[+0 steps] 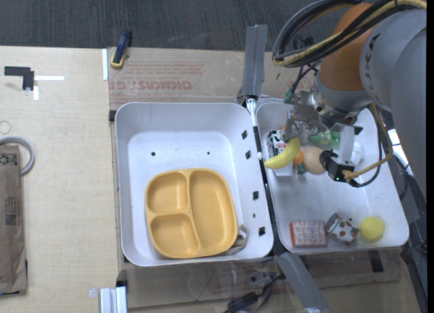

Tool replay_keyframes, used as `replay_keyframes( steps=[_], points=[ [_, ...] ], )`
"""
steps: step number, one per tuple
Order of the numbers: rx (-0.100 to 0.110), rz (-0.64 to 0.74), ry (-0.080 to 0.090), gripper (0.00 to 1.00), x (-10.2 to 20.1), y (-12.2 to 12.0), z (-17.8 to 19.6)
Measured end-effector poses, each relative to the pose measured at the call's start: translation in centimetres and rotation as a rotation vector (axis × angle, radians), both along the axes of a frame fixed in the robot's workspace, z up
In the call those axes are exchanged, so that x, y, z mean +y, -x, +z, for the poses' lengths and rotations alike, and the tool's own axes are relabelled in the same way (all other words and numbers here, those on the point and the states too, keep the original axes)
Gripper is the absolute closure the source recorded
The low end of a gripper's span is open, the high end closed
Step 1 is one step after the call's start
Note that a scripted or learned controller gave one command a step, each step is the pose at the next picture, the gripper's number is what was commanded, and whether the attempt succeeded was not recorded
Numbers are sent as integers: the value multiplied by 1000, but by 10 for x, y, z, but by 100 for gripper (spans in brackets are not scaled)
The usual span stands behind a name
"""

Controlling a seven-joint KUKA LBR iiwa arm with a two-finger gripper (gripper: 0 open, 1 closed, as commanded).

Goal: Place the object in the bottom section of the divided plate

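Lying against the left bin's (122,169) front wall, the divided plate (192,213).

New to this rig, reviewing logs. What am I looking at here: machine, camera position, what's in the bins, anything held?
One fixed camera looks down at a slant on a bench with two shallow white bins. The grey robot arm with an orange band reaches in from the right; its end effector hangs over the top of the right bin. Whether it grips anything cannot be told; a banana and a beige egg-like object lie right beneath it. Near that bin's lower edge are a small red packet, a wrapped item and a yellow ball. The left bin holds a yellow divided plate, with nothing in its sections.
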State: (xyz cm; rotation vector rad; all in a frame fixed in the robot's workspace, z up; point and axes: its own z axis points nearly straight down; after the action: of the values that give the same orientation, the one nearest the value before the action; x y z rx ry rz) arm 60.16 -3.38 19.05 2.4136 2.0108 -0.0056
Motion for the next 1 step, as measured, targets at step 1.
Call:
replay_keyframes(
  steps=[1],
  points=[
    [0,-359,2,100,21,-57,0]
  ],
)
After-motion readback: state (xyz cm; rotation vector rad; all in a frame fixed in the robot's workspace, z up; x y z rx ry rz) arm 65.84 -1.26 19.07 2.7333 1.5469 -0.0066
